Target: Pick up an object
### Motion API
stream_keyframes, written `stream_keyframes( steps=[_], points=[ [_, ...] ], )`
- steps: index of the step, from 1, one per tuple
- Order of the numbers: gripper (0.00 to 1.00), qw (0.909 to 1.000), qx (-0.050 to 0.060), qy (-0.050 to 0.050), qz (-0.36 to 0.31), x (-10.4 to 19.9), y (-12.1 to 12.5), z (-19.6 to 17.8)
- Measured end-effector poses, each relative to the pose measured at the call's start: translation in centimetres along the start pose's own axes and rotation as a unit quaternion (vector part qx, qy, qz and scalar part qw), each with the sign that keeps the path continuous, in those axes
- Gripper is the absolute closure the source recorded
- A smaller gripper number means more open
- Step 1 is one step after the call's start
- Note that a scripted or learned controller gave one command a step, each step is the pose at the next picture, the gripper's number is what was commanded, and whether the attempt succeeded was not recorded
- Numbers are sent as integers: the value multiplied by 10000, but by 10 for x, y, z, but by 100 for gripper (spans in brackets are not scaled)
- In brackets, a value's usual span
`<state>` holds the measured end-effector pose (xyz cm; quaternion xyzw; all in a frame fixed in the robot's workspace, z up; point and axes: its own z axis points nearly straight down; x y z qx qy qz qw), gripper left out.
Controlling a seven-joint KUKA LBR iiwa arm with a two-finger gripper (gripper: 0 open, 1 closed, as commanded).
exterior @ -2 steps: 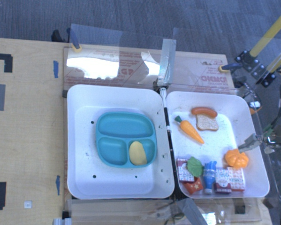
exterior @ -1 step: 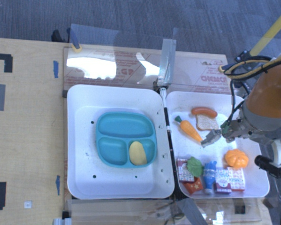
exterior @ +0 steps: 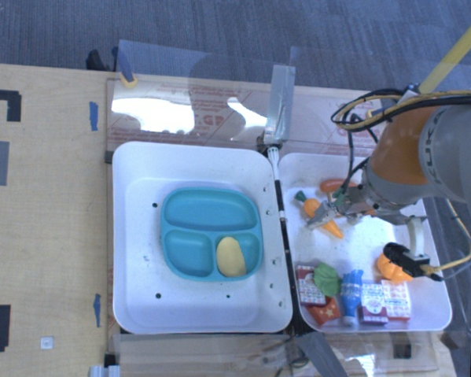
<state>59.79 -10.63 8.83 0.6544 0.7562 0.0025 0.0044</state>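
Note:
My gripper [exterior: 325,217] is low in the upper left part of the right bin [exterior: 441,313], with the grey arm and its orange band reaching in from the right. Directly under and beside it lie small orange carrot pieces [exterior: 335,228], one of them with a green top [exterior: 301,197]. Another orange-red piece [exterior: 331,185] lies just behind the gripper. Whether anything sits in the gripper is hidden by the wrist.
The left bin [exterior: 131,218] holds a blue divided plate [exterior: 209,211] with a yellow object [exterior: 231,257] in its lower right compartment. Along the right bin's front lie a green leafy toy [exterior: 326,277], a blue bottle [exterior: 351,290], small cartons [exterior: 385,301] and an orange fruit [exterior: 392,265].

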Motion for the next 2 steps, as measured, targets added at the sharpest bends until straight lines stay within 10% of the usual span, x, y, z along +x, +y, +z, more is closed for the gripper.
stream_keyframes(
  steps=[1,2],
  points=[
    [100,10000,-13,-2,-1,0,1,-11],
    [100,9992,2,14,409,43,32,-101]
  ],
)
